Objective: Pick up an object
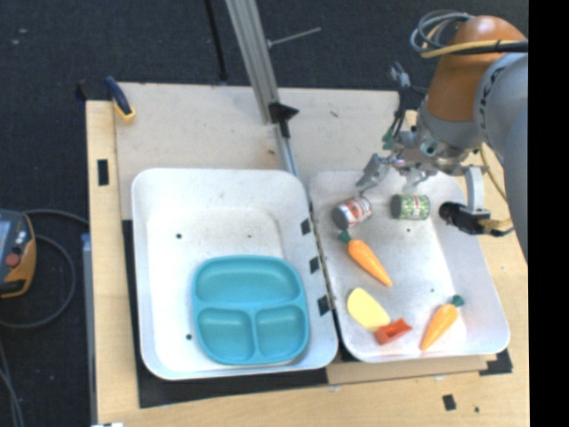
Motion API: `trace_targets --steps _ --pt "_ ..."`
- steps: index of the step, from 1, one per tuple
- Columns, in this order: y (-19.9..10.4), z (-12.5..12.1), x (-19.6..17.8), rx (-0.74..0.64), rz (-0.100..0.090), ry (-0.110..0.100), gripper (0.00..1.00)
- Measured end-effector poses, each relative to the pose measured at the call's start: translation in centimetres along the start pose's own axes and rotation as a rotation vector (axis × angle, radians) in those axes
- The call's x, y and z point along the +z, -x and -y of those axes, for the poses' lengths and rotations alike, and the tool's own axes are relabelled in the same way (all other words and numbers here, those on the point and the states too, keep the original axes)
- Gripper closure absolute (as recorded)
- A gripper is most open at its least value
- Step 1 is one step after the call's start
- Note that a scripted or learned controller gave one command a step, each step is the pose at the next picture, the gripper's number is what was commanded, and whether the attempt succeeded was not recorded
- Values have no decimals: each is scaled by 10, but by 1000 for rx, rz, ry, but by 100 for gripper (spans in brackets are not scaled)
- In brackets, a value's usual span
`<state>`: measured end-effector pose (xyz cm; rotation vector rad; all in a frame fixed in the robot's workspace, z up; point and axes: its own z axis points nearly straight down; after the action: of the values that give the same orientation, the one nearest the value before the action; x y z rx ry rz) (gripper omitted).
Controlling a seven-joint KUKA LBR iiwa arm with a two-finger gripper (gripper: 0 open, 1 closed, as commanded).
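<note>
In the right bin (498,327), nearest, lay a small carrot (441,323), a red block (392,331) and a lemon (366,309); farther, a larger carrot (368,262), then two cans (353,212) (410,206). The gripper (397,176) hovered above them, released, grasping nothing.

Arm (498,78) cut off at right

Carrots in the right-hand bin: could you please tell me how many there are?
2. One carrot lies mid-bin, below the small can; the other carrot lies near the bin's lower right corner.
</note>
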<state>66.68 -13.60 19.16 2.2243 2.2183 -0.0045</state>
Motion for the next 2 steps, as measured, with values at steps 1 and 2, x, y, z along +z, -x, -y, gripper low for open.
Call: trace_targets --steps 1,2 --pt "4 -7 58 3 -2 4 0" --pt "5 -8 43 2 1 9 100"
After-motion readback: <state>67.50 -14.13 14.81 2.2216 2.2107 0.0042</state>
